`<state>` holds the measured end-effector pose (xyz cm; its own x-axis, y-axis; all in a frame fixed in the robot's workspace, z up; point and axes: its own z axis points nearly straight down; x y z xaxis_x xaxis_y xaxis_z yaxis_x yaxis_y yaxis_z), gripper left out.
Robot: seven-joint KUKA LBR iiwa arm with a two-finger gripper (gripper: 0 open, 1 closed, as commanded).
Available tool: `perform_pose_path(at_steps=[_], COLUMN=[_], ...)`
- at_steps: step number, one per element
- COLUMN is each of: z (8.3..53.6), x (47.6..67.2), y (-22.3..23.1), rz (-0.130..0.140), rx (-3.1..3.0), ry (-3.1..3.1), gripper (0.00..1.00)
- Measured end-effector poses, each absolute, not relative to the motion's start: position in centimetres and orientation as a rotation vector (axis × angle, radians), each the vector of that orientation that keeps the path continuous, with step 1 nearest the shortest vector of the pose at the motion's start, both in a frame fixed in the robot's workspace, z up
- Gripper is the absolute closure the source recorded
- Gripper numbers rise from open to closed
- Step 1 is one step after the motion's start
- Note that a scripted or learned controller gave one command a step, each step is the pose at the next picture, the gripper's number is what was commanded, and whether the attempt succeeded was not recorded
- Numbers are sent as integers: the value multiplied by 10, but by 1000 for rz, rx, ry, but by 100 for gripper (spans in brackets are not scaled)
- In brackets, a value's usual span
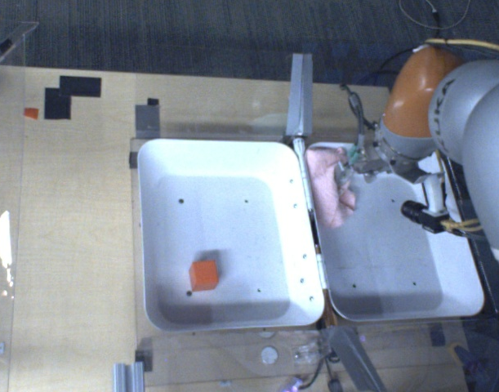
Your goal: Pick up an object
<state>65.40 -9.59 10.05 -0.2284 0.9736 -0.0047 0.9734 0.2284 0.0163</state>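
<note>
Arm (445,96) reaching in from right, wrist hanging over far-left corner of right bin (412,292). Gripper (353,172) sitting right at pink cloth (327,188), which is lying crumpled against that bin's left wall, far end. Cannot tell whether fingers are apart or together; cloth and wrist crowding them. Orange block (204,275) resting in left bin (224,170), near-left area, well apart from gripper.

The pale wooden surface (69,243) bears two shallow white plastic bins side by side, the left bin (224,158) touching the right bin (412,300). Black angular patches (69,95), perhaps tape, and a small orange mark (31,113) lie far left.
</note>
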Motion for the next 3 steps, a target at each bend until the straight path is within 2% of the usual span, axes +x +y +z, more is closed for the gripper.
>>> perform_pose_path(at_steps=[1,2,3], z=[90,90,102], x=[625,625,627], y=[-90,-90,-88], rz=[11,11,18], rx=[1780,1780,1775], ry=[2570,2570,2569], gripper=[0,0,100])
